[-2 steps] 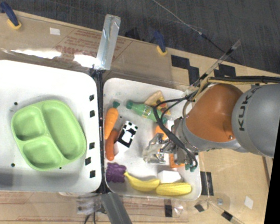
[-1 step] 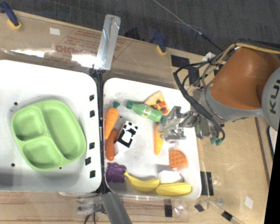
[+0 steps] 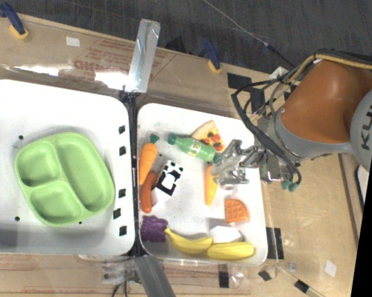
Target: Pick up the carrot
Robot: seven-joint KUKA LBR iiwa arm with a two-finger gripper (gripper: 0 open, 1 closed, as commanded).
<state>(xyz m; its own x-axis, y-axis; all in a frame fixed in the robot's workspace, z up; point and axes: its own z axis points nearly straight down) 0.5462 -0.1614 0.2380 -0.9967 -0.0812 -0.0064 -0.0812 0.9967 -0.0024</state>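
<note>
A slim orange carrot (image 3: 209,185) lies in the middle of the right bin (image 3: 263,191), pointing towards the front. A thicker orange carrot (image 3: 147,160) lies along that bin's left wall, with a reddish-brown sausage (image 3: 147,198) just below it. My gripper (image 3: 229,168) hangs low over the right bin, right beside the slim carrot's upper end and at its right. Whether it touches that carrot cannot be made out. The arm's grey and orange wrist (image 3: 319,102) reaches in from the upper right.
The right bin also holds a green bottle (image 3: 192,147), a pizza slice (image 3: 209,134), a black-and-white block (image 3: 169,177), an orange waffle (image 3: 236,210), purple grapes (image 3: 154,228), a banana (image 3: 189,241) and corn (image 3: 231,251). A green divided plate (image 3: 62,177) sits in the left bin (image 3: 3,108).
</note>
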